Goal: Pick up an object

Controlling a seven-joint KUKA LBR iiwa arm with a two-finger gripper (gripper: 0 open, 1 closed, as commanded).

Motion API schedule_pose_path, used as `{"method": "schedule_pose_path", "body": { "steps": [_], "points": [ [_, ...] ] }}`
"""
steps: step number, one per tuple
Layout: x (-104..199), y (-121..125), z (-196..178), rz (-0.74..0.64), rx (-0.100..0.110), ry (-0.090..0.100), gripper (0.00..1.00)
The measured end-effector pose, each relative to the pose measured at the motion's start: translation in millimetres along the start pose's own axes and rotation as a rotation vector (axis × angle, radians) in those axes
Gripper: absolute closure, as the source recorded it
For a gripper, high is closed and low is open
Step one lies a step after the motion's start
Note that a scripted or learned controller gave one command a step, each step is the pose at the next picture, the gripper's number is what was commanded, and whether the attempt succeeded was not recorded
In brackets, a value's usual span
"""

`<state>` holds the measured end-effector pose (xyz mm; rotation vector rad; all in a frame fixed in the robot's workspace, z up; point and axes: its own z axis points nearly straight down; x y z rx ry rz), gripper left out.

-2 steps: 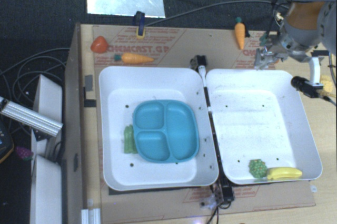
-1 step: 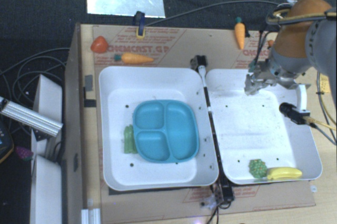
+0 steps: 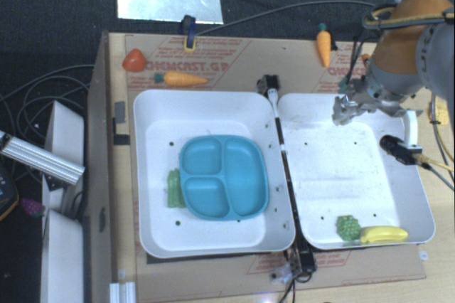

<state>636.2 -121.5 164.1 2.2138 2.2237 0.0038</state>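
The right bin (image 3: 398, 230) holds a green broccoli-like piece (image 3: 348, 227) and a yellow banana (image 3: 384, 234), both by its near edge. The left bin (image 3: 153, 152) holds a blue divided plate (image 3: 223, 176), and a green pickle-like piece (image 3: 173, 188) lies against the plate's left side. My gripper (image 3: 343, 110) hangs over the far part of the right bin, well away from the broccoli and the banana. I see nothing in it.
On the cardboard behind the bins lie a red tomato (image 3: 134, 60), an orange carrot (image 3: 180, 80) and a second carrot (image 3: 324, 47). A blue clamp (image 3: 188, 28) stands at the back edge. A black divider (image 3: 282, 152) runs between the bins.
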Motion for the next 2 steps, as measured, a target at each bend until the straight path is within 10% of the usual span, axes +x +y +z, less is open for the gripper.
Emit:
{"method": "schedule_pose_path", "body": {
  "steps": [1,2],
  "points": [
    [0,0,0,0.0,0.0,0.0,0.0],
    [-4,32,59,0.0,0.004,0.001,0.0]
  ]
}}
